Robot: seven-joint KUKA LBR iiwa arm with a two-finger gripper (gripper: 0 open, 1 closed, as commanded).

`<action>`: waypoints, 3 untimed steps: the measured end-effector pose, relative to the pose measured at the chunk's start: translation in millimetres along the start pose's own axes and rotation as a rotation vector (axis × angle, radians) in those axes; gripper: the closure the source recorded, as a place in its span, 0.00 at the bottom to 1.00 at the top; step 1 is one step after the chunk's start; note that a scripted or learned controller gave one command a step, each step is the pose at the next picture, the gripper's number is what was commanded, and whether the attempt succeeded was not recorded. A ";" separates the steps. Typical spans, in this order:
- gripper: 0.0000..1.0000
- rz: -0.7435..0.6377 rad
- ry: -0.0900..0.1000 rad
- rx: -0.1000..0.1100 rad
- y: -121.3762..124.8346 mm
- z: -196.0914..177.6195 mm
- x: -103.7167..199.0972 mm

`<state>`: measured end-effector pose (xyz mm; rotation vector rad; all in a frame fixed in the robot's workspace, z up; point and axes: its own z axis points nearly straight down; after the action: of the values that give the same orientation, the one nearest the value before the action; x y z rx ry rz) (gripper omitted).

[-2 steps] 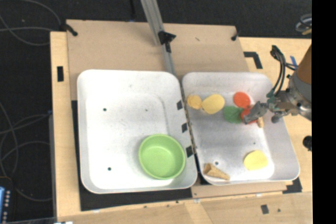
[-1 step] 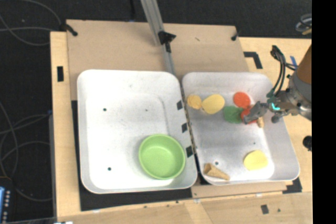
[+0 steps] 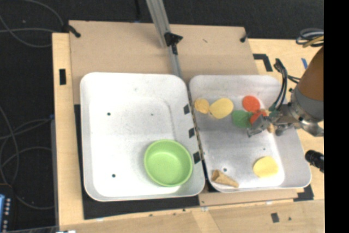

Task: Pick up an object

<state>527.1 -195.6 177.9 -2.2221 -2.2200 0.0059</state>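
A dark floor strewn with thin cables surrounds a tan bench that carries two white bins side by side, with a metal pole rising from the bench's far edge. The left bin holds a green bowl near its front right corner. The right bin holds the loose pieces: a small yellow-orange piece and a yellow piece touching each other near its far left corner, a green piece and a red piece beside each other toward the far right, another yellow piece near the front right corner, and a tan wedge against the front wall. The gripper sits low in the right bin, just beside the green and red pieces; whether it is spread, closed, or clamped on anything I cannot tell, since the tips blur into the clutter there. The likely target is one of that pair, and the risk follows from how close they lie: closing between or across them could nudge one aside, pinch both, or catch only an edge so the piece slips out on lifting. Rounded shapes may also roll away on the smooth bin floor. No brands, labels or readable writing can be made out.
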 end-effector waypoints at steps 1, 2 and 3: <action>0.00 0.001 0.000 0.000 -3.1 43.3 2.4; 0.00 0.001 -0.001 -0.003 -3.2 78.3 0.5; 1.00 0.004 0.001 -0.008 -1.7 66.0 0.6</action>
<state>525.2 -195.1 111.9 -2.2305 -2.2185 -0.0039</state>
